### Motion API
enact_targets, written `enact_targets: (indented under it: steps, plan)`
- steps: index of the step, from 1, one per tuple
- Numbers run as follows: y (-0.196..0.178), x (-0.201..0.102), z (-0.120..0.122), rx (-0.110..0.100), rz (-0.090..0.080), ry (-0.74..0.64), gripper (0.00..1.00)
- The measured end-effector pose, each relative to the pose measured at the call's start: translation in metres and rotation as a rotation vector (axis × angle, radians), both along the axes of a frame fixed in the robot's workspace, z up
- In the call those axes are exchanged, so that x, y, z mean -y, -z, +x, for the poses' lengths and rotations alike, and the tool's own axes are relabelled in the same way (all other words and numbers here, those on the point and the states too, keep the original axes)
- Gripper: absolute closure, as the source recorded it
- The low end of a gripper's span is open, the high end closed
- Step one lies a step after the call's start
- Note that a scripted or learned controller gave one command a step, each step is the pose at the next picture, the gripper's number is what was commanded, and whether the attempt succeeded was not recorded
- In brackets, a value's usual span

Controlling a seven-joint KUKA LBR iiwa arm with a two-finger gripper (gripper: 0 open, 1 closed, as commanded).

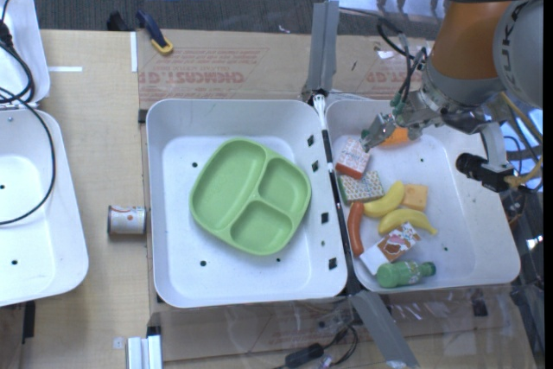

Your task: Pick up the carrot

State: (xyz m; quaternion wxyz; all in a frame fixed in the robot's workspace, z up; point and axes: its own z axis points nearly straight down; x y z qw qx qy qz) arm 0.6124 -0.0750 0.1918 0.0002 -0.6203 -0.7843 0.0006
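**Q:** What does the figure show, from largest to smallest?

**A:** The bench (95, 99) carries two white bins. The left bin (164, 186), at centre frame, holds a green plate (251, 194). The right bin (467, 186) holds a cluster of toy foods along its left side. The arm (471, 30) enters from the upper right. Its gripper (378, 132) is low over the upper left part of the right bin.

**Q:** Where is the carrot?

**A:** The carrot (397, 136) is taken to be the small orange piece at the top of the right bin. It lies just right of the gripper tip and touches or nearly touches it. A red-and-white box (352, 158) lies just below and to the left. A banana (386, 200) and a red sausage (355, 227) lie further down, well apart from the carrot.

**Q:** Is the gripper spread, closed or pinching?

**A:** That cannot be told, because the wrist hides the tip. No grasp is confirmed.

**Q:** How is the step best done?

**A:** The tip appears offset left of the carrot, so the gripper should probably centre over the carrot first. It should then close across the narrow width of the carrot, clear of the box and the bin wall, and lift straight up.
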Motion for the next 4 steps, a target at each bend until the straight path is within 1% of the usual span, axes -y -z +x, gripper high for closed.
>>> enact_targets:
  steps: [1, 2, 3, 4]
  plan:
    - [0.1, 0.06, 0.027, 0.0, -0.001, 0.02, 0.0]
    - [0.09, 0.061, 0.028, 0.003, -0.002, 0.022, 1.0]
    - [0.1, 0.045, 0.028, 0.001, -0.001, 0.567, 1.0]
    - [0.0, -0.017, 0.015, 0.0, -0.001, 0.525, 1.0]
